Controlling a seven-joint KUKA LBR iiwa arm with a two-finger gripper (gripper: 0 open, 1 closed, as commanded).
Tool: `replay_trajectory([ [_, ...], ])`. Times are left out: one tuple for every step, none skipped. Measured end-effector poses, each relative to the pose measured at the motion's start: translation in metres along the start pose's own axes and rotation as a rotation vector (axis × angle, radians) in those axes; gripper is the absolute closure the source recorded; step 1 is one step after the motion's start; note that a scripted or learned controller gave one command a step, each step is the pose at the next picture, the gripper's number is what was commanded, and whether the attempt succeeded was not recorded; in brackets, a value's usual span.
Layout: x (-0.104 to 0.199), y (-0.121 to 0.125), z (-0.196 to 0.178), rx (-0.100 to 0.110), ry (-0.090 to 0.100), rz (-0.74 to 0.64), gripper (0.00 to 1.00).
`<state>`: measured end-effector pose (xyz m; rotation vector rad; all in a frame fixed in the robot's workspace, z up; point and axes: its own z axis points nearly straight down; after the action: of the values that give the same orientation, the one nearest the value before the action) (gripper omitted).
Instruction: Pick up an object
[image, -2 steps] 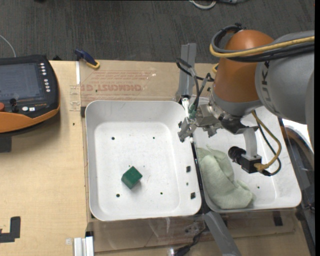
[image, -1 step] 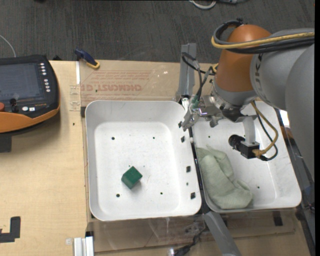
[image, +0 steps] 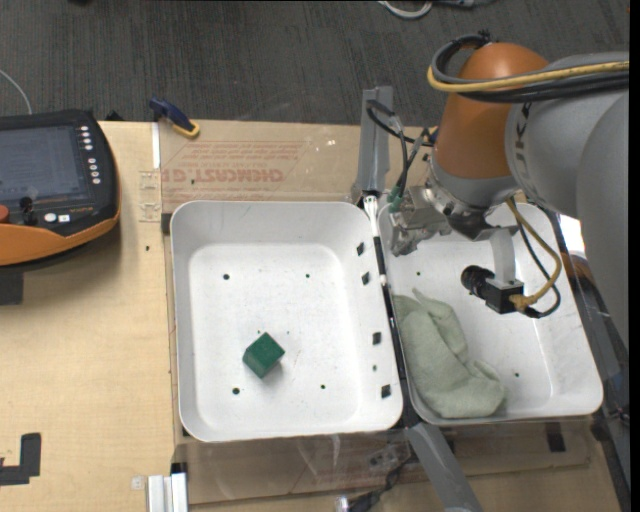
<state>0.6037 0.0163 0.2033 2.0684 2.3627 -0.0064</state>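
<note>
A small green cube (image: 264, 355) lies in the left white bin (image: 200, 300), toward its front. A crumpled pale grey-green cloth (image: 445, 350) rests in the right white bin (image: 560, 370), along its left wall and front. The arm, with its orange band (image: 490, 110), comes in from the upper right. My gripper (image: 408, 232) hangs low over the far left corner of the right bin, just beyond the cloth's far end and well away from the cube. Cables and the wrist hide much of it.
The bins meet at a raised rim (image: 385, 300) with black clips. A teach pendant (image: 50, 190) lies on the bench at far left. Cardboard (image: 235, 165) sits behind the left bin, with a blue and yellow clamp (image: 175, 118) at its corner.
</note>
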Motion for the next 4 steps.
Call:
replay_trajectory([
  [0.009, -0.002, 0.012, 0.001, 0.003, 0.139, 1.0],
  [0.003, -0.003, 0.012, 0.0, 0.002, 0.364, 1.0],
  [0.01, 0.021, 0.013, 0.001, 0.002, 0.428, 1.0],
  [0.041, -0.051, -0.019, 0.004, 0.002, 0.611, 1.0],
])
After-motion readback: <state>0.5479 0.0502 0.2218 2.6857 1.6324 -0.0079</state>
